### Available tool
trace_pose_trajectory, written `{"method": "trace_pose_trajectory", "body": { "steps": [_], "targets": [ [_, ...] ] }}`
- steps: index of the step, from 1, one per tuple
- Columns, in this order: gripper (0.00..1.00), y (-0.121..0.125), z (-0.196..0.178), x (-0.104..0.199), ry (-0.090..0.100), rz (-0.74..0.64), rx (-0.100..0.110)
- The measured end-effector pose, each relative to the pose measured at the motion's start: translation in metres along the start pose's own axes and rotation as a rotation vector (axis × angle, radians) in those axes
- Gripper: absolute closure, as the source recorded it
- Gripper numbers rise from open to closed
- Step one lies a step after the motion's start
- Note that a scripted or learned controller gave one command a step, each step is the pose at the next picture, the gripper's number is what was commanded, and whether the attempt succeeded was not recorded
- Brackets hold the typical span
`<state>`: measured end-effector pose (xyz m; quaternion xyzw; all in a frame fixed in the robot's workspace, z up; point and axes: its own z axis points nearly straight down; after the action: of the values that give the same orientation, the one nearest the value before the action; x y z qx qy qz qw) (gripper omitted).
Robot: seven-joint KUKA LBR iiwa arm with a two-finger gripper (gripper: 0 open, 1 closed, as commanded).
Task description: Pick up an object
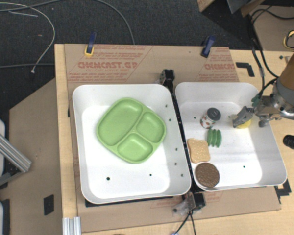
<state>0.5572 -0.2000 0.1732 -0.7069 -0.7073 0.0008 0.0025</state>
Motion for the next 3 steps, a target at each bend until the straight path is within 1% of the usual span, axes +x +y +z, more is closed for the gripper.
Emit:
{"method": "trace_pose_trajectory", "body": {
  "steps": [1,2,3],
  "targets": [
    [0.00,-0.002,0.062,-0.004,0.001,0.001,0.003],
    [1.00,0.000,0.047,-0.005,-0.001,0.001,-0.006],
    [1.00,0.002,-0.018,-0.004,-0.005,-0.001,-0.011]
  ]
}}
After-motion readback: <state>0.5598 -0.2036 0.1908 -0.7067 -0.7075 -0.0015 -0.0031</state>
